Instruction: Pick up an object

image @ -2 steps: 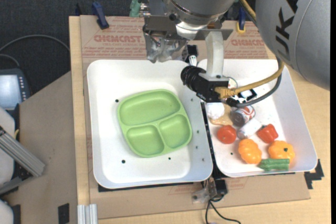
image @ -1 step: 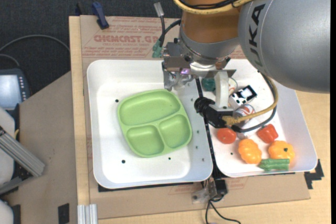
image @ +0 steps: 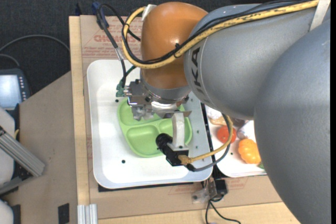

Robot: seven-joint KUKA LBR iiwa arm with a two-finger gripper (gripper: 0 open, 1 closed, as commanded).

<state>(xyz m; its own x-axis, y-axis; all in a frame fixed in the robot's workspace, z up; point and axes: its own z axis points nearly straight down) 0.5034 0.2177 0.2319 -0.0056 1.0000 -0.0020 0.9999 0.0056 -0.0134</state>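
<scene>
Arm [image: 252,55] over left bin [image: 102,128]; gripper [image: 157,113] directly above green tray [image: 139,139].

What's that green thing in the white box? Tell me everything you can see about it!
The green tray is a light green dish that looks like smooth plastic, with rounded corners and raised ridges splitting it into compartments. It lies flat on the floor of the left white bin, toward its right side. The robot's wrist hangs right over it and hides its upper part, so its full shape can't be seen.
</scene>
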